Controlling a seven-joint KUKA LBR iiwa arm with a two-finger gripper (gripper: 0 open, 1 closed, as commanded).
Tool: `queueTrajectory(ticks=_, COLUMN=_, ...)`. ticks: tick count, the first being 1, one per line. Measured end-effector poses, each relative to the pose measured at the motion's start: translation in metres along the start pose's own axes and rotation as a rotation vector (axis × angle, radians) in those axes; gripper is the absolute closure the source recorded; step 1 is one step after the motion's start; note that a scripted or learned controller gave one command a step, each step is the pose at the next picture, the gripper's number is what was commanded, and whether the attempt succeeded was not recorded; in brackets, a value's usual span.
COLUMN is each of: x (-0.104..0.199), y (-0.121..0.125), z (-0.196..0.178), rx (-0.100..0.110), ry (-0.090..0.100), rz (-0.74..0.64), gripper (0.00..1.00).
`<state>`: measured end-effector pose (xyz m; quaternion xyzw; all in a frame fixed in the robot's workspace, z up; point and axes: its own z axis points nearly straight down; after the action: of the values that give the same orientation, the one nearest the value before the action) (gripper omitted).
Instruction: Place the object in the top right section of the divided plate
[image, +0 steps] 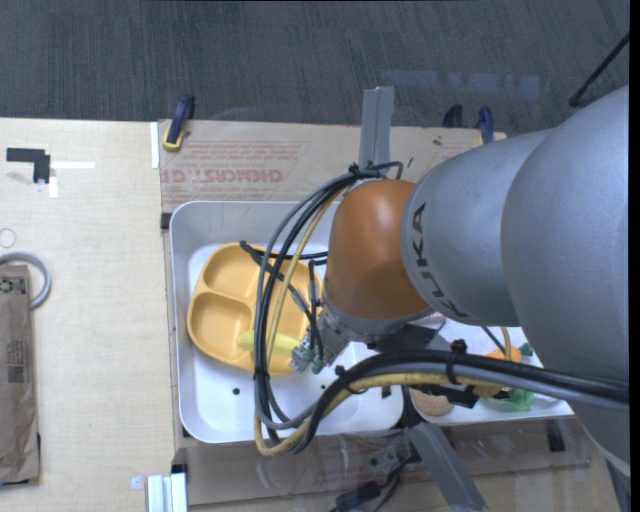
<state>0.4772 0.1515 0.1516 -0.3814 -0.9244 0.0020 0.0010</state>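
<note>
1. The arm (480, 240) reaches in from the right and covers much of both bins, its orange band (370, 250) sitting over the middle of the scene with black cables (280, 300) looping off it.
2. The bench (80, 300) is pale wood; the left white bin (200, 400) lies on it and holds the yellow divided plate (225, 300). A second bin (545, 405) lies to its right, mostly under the arm, with a round tan thing (432, 404) and a green thing (515, 398) at its near edge.
3. The hand (318, 350) sits below the wrist at the plate's right side. Cables and wrist hide the grasping end, so I cannot tell whether it is spread, pressed together or pinching anything.
4. A small yellow-green object (272, 343) lies at the plate's lower right edge, just beside the hand. It looks like the task's thing, though whether it is gripped or resting on the plate cannot be told.
5. Judged from this, the placing step is in hand. To do it well, the object should be carried over the divider ridge to the plate's upper right section, now hidden under the arm, lowered close before release, and let go clear of the ridge so it does not roll back.
</note>
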Motion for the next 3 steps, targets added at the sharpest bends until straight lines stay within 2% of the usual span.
queueTrajectory(ticks=1, x=-0.018, y=0.044, z=-0.065, rx=-0.004, ry=-0.004, rz=-0.373, gripper=1.00)
queueTrajectory(ticks=2, x=0.018, y=0.030, z=0.055, rx=-0.013, ry=-0.011, rz=-0.473, gripper=1.00)
queueTrajectory(ticks=3, x=0.014, y=0.080, z=0.058, rx=0.004, ry=-0.007, rz=-0.961, gripper=1.00)
